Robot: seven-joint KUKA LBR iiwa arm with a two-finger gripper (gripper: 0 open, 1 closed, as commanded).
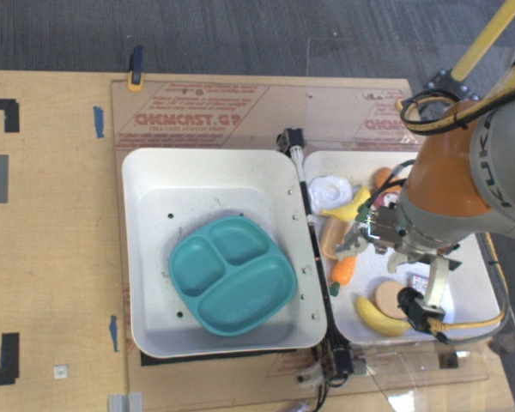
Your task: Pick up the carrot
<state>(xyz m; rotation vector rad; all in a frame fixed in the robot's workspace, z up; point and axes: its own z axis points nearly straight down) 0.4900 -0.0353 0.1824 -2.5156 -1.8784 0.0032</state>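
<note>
Hovering in the right bin (489,303), the gripper (354,240) sits just above the carrot (344,269), its grip state apparently impossible to tell here.

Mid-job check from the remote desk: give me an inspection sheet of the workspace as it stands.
Surface: two white bins, left bin, right bin, on a cardboard-covered bench.
Job's things: carrot lies in the right bin near its left wall, not held.
Clutter: teal divided plate in the left bin; banana, white cup and other toy foods in the right bin.
Grippers: gripper over the right bin, just above the carrot.
Cables: yellow cable looped at the arm.
Surroundings: grey carpet beyond the bench.
</note>
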